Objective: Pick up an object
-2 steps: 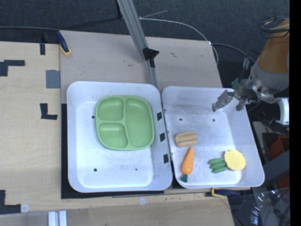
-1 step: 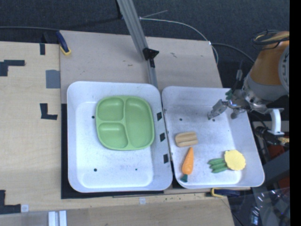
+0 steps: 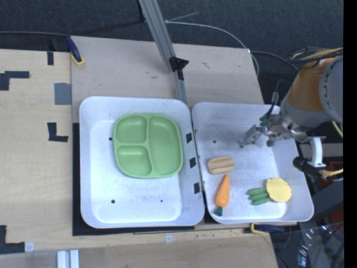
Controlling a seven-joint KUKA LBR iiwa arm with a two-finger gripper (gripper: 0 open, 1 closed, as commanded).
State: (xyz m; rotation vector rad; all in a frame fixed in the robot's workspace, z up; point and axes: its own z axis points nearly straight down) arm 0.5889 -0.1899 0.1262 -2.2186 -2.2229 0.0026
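We see the tool (image 3: 257,137) over the upper part of the right bin (image 3: 234,116), its two thin fingers (image 3: 249,138) spread apart and pointing left and slightly down, with nothing between them. Behind it, the arm (image 3: 312,94) comes in from the right edge, the grey wrist bending toward the bin and the orange band sitting just above it.

Below the tool, near the bin's left wall, lies a tan bread roll (image 3: 220,164), and just under that an orange carrot (image 3: 223,191) with its green end pointing down. Toward the lower right corner we find a yellow pineapple piece (image 3: 278,190) touching a green pea pod (image 3: 257,195) on its left. All four lie apart from the tool, none touching it.

The left bin (image 3: 95,205) holds a green divided plate (image 3: 149,145) in its upper half. Both bins rest on the tabletop (image 3: 33,149), and a grey metal pole (image 3: 159,27) slants down from the top toward the gap between them.
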